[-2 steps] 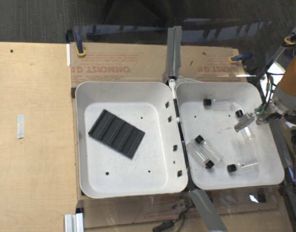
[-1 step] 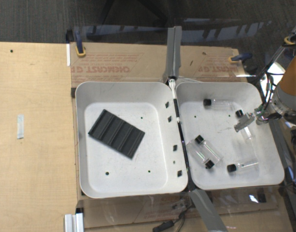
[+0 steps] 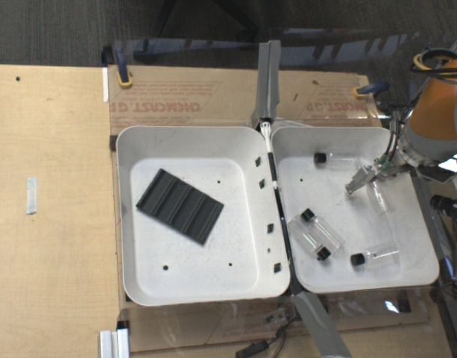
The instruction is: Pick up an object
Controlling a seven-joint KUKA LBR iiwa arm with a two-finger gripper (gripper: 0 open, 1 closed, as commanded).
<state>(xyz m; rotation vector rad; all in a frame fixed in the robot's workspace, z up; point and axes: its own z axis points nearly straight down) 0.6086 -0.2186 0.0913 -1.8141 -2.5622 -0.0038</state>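
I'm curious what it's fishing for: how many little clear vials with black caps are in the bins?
4, all in the right white bin: one at the back, two side by side mid-bin, one near the front. The arm may hide more.

Even, bright light; soft shadows

Brown cardboard sheet (image 3: 235, 99) under two bins, wooden bench (image 3: 45, 200) leftward

Upside-down red "CHEMCAST GP" print on the brown cardboard sheet (image 3: 213, 99) behind the bins
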